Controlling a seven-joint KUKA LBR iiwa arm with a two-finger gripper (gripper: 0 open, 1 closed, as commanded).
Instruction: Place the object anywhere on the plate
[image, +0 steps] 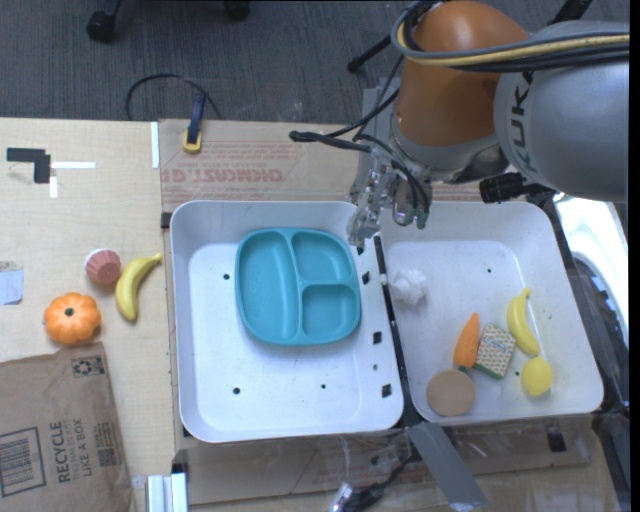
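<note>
A teal divided plate (298, 285) lies in the left bin (200, 380), nothing on it. The right bin (500, 255) holds a white crumpled piece (406, 285), an orange carrot (466, 340), a yellow-green sponge block (495, 351), a banana (519, 320), a lemon (537, 376) and a brown disc (451, 393). My gripper (388, 218) hangs above the far end of the divider between the bins, just beyond the plate's far right corner. It looks open with nothing between its fingers.
On the wooden bench left of the bins lie a small pumpkin (72, 318), a second banana (134, 284) and a pink cupcake-like toy (102, 267). A cardboard box (55, 430) sits at the front left. Cables hang from the arm near the bins' far edge.
</note>
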